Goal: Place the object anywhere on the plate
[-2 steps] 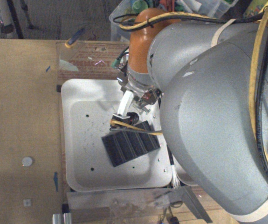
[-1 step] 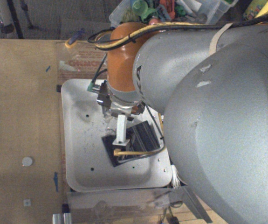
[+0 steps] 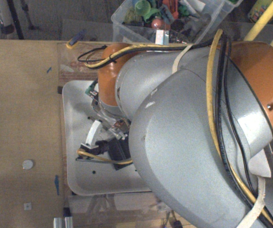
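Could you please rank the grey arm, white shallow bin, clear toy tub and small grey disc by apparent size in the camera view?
1. Grey metal robot arm, enlarged by nearness to the camera.
2-3. White shallow plastic bin and clear plastic tub of toys: both partly hidden, so unranked.
4. Small round grey disc.

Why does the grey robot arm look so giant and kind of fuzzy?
Camera view: the arm is close to the lens, so it looks huge and soft-edged; there is a soft sheen on its grey shell; its shadow dims the white bin beneath; the toy tub behind looks grainy.
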`<move>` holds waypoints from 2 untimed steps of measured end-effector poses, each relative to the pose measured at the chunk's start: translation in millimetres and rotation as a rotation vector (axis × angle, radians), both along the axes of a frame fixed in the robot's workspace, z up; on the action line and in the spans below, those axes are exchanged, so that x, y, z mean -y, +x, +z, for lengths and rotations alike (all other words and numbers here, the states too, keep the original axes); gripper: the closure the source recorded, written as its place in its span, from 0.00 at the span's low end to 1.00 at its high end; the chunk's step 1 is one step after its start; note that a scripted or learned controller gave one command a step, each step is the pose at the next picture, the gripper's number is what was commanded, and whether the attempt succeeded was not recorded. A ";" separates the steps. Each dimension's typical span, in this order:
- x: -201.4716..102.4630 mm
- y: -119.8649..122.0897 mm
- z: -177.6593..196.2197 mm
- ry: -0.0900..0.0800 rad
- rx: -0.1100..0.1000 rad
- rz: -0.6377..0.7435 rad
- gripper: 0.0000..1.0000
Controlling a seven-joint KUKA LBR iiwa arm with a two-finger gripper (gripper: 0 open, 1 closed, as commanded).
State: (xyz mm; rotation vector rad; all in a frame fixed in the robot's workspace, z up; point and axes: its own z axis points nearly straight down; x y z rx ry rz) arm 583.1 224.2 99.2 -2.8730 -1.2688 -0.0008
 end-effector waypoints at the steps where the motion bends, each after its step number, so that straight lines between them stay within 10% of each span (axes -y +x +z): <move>1: -1.9 51.6 81.5 -0.001 0.000 0.230 1.00; 2: -1.5 79.6 46.2 0.004 -0.016 0.863 1.00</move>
